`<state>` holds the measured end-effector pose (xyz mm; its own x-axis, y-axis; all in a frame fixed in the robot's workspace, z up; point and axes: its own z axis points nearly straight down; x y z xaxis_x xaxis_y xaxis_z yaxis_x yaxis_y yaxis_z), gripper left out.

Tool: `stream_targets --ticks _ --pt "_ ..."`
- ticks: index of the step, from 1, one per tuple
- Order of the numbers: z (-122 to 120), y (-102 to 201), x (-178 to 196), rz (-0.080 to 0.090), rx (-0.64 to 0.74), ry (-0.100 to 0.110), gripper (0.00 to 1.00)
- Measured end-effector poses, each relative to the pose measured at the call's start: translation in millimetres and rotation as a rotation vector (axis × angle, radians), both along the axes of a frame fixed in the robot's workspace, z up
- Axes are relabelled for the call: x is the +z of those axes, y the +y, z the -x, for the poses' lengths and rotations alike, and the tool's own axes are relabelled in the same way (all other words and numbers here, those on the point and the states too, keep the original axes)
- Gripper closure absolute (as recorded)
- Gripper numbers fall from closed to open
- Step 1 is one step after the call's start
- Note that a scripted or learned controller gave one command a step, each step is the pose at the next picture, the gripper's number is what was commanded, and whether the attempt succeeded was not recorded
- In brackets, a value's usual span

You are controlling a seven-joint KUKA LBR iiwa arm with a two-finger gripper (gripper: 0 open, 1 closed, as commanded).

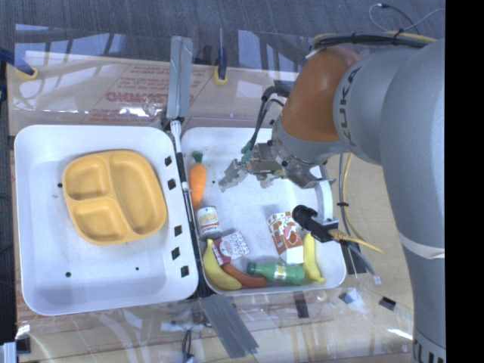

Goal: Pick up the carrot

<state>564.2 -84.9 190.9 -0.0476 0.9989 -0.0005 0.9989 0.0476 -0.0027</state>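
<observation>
Carrot [197, 183] lies in the right bin [249, 210], hard against that bin's left wall, green top pointing to the far side, tip pointing toward the near side. Just off its tip stands a small jar [209, 221]. The near end of the bin is crowded: banana [212, 271], a red-and-white packet [234, 244], green bottle [280, 272], a second banana [311, 259] and a printed carton [283, 233]. Left bin [38, 278] holds a yellow divided plate [113, 197].

Hand [240, 169] hangs over the middle of the right bin, near the carrot but apart from it, on its right side. Cannot tell from this angle whether the hand is wide or narrow; its height above the bin floor is also unclear. The carrot is not in its grip.

Risks, as I judge them:
- The wall is the main one. With the carrot pressed to it, there looks to be little room on that side; the hand may strike the rim or close on one side only and roll the carrot.
- Round, tapered body: a grip near the tip probably slips off.
- A descent too far toward the near side may knock the jar over.
- The slanted view hides depth, so a miss short of the carrot is plausible.
</observation>
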Motion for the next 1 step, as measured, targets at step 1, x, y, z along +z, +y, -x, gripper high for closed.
stream_targets --ticks 1 --pt "29.0 64.2 0.3 0.0 0.085 -0.001 0.0"
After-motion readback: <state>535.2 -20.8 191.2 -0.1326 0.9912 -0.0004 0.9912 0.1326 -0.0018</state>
